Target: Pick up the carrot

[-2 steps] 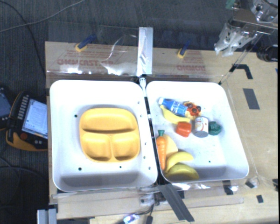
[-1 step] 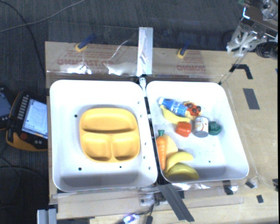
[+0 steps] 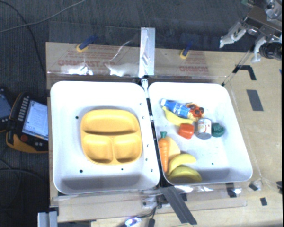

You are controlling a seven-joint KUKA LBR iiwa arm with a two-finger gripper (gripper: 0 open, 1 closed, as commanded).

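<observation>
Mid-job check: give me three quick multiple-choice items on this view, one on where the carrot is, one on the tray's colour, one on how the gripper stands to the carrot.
1. Where does the carrot lie?
A. In the left bin, on the tray
B. In the right bin, along its left wall
C. On the bench outside both bins

2. What colour is the divided tray in the left bin?
A. Yellow
B. Green
C. Blue

3. How does the gripper stand to the carrot?
A. Touching it
B. Lifting it above the bin
C. Far off, past the far right corner of the right bin

Answers:
1 B, the carrot runs along the wall next to the divider, beside the bananas.
2 A, the tray is plainly yellow.
3 C, the gripper is at the top right of the view, with the carrot lying untouched in the bin.
</observation>
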